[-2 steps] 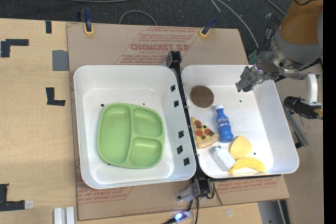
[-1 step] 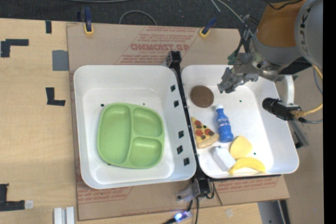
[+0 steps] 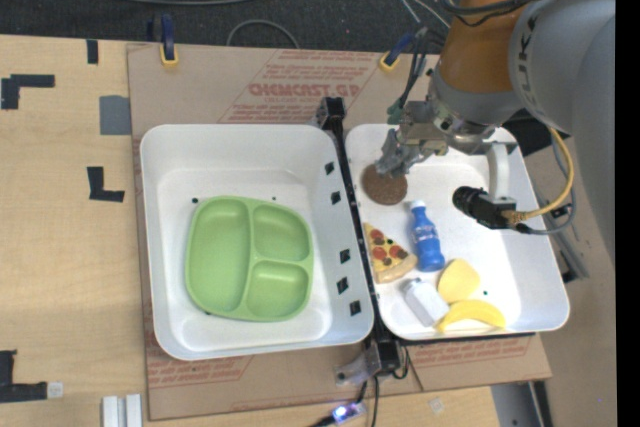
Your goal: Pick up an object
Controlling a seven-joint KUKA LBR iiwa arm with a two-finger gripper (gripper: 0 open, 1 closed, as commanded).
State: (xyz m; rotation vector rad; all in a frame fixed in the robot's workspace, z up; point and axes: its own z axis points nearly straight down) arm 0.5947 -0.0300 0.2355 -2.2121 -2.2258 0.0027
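Note:
My gripper (image 3: 391, 163) reaches down into the right bin (image 3: 520, 265) at its far left part, right above a brown round cookie (image 3: 384, 186) that it touches or nearly touches. Nearer the front lie a blue bottle (image 3: 425, 235), a pizza slice (image 3: 388, 253), a small white object (image 3: 421, 300), a yellow wedge (image 3: 458, 279) and a banana (image 3: 472, 317).
The left bin (image 3: 165, 165) holds a green divided plate (image 3: 250, 257). A black divider with clips (image 3: 345, 215) runs between the bins. The grey arm with its orange band (image 3: 495, 15) hangs over the right bin's far side, with a black cable part (image 3: 485, 206) beside it.

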